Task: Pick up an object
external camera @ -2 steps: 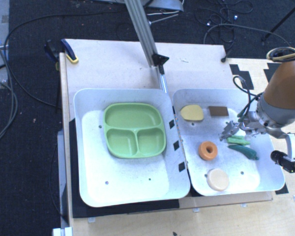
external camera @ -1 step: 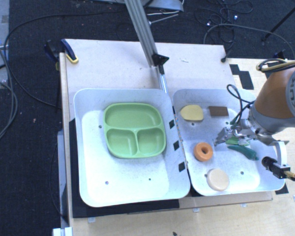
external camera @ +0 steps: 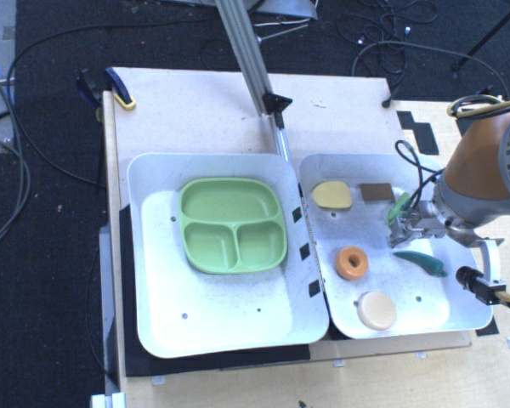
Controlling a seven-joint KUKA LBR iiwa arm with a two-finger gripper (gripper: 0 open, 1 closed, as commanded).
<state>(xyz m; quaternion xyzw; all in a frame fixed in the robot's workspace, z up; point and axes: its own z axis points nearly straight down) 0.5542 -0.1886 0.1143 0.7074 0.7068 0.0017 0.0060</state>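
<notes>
One tray (external camera: 234, 225); one donut (external camera: 352, 263)

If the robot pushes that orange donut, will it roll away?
Probably not. The donut lies flat in the right bin, so it would likely slide. On edge, its round shape could roll. It looks like a light toy, and the hole offers a grip.

Wooden bench (external camera: 340, 100) carries 2 white bins: left bin (external camera: 153, 313) and right bin (external camera: 459, 313), touching along their inner edges, with small black clips (external camera: 304, 251) on that seam. A slanted aluminium pole (external camera: 242, 41) runs from the far edge down to a black bracket (external camera: 276, 104) at the far side of the bins. Black cables (external camera: 34, 143) lie on dark floor left and far; a blue-and-yellow clamp (external camera: 119, 89) sits at the bench's far-left corner.
</notes>
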